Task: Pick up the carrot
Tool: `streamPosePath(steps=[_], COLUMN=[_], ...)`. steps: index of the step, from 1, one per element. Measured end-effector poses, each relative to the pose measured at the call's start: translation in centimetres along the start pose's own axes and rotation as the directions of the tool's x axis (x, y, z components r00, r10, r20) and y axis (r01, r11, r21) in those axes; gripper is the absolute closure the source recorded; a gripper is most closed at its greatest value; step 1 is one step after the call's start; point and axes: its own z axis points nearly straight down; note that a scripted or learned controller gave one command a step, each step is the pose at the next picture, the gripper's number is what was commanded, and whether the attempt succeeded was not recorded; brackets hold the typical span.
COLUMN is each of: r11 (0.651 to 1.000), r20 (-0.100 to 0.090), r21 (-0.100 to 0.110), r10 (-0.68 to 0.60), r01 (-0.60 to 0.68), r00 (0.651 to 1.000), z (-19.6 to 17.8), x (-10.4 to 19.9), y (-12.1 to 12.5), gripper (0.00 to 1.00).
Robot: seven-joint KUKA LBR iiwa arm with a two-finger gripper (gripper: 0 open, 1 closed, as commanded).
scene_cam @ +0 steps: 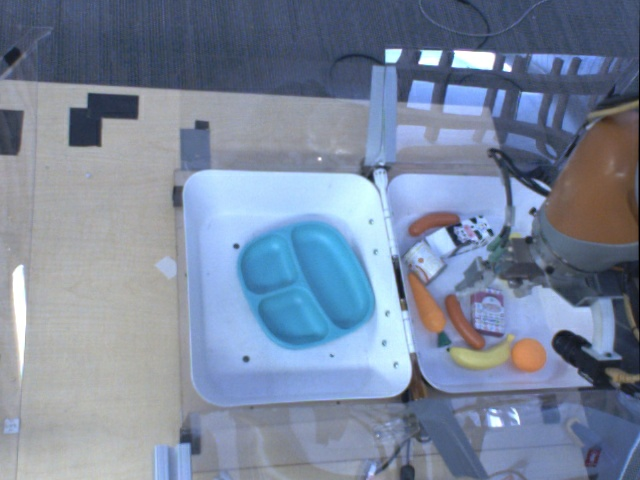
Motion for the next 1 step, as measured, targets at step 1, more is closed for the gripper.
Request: streamPosePath(steps=[1], r11=[0.993], r20=[0.0], r21=[-0.001], r10=[-0.122], r01=[0.122], r00=[0.993], z=[4.6], x=[-0.73], y=[4.17], gripper=[0.0])
